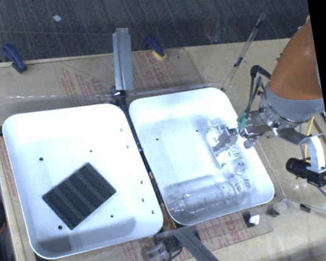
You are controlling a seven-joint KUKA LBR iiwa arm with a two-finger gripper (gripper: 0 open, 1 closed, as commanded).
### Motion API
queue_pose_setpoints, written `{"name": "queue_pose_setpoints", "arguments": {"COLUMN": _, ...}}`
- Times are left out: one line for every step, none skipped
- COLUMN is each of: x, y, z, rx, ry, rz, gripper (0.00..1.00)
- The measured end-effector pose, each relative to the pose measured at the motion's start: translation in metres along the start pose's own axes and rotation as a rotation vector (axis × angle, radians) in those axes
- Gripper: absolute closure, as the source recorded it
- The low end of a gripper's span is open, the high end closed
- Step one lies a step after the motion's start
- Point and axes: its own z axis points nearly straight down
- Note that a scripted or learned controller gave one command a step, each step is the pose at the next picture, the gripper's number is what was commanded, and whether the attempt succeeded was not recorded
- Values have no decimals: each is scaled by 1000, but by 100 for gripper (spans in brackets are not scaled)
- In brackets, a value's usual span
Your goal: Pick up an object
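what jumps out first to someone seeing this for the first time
The dark ribbed rectangular pad lying at a slant in the left bin stands out most against the white. In the right bin, two clear plastic bottles catch the light: one along the right wall, one along the near wall. The grey and orange arm leans in from the right, its pincer beside the upper bottle.

You see two white bins (21,135), a black ribbed slab (79,195), clear plastic bottles (202,197), blue clamps (14,59) and a tan table (48,74).
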Motion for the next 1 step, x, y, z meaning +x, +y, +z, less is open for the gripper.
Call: {"name": "queue_pose_setpoints", "arguments": {"x": 0, "y": 64, "z": 96, "rx": 3, "ry": 0, "rz": -96, "gripper": 0}}
